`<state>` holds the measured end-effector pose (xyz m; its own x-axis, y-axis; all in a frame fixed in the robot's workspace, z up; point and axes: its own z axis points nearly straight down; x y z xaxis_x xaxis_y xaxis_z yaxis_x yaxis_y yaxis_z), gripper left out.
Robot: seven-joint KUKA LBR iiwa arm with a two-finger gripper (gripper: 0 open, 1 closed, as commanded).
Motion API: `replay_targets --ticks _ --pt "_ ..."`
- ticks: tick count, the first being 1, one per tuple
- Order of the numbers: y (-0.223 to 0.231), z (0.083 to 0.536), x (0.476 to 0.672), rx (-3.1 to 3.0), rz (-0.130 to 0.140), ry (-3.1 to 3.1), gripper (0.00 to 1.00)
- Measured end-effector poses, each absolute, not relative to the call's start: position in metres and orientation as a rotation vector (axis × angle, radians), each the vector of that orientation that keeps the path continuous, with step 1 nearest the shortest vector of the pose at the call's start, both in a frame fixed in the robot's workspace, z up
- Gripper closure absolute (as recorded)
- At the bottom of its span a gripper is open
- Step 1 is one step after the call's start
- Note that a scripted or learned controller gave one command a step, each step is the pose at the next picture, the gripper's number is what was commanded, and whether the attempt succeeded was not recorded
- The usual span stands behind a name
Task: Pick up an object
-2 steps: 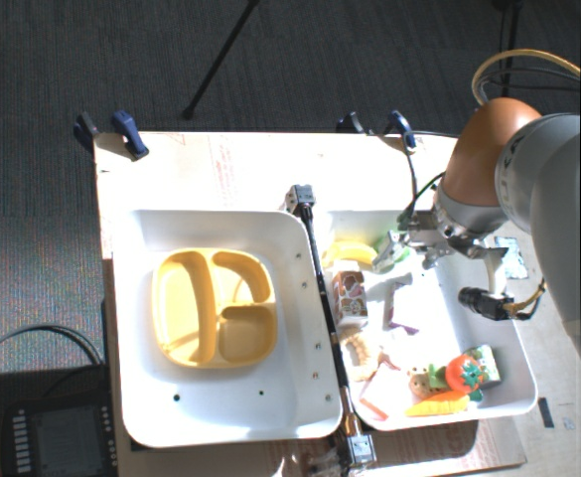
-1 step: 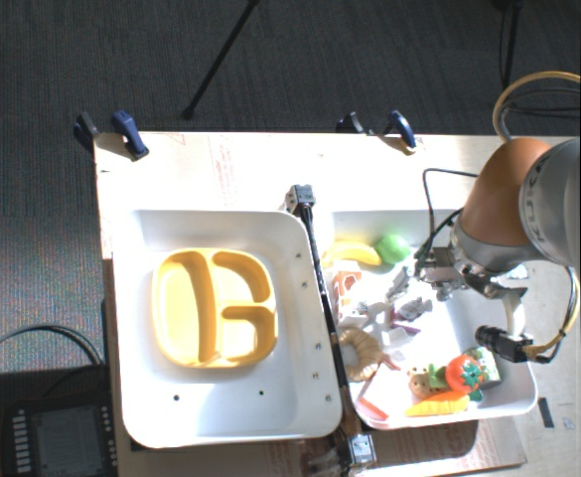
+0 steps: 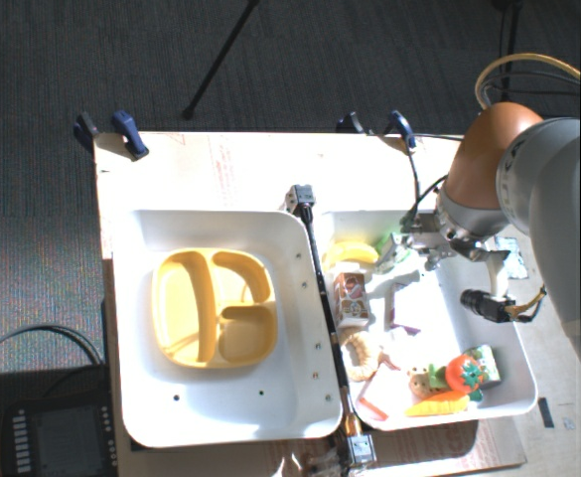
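Your bench (image 3: 220, 162) is pale board clamped at its far corners, on dark carpet. The left bin (image 3: 220, 405) holds a yellow divided plate (image 3: 214, 306); the right bin (image 3: 513, 371) holds a banana (image 3: 350, 253), a small carton (image 3: 351, 299) and toy vegetables (image 3: 454, 381). The gripper (image 3: 419, 251) hangs over that bin's far end, probably above the banana, its fingers lost in glare: you cannot tell their state.

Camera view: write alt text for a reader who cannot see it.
A grey robot arm with an orange band reaches from the right over the right bin, which holds a banana, a small carton and other toy foods. The left bin holds a yellow divided plate.
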<state>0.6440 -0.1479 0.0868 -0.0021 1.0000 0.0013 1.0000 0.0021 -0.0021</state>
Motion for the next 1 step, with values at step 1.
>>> replay_targets --ticks 1 --pt "-0.1376 0.0866 0.6437 -2.216 0.002 -2.222 0.00"
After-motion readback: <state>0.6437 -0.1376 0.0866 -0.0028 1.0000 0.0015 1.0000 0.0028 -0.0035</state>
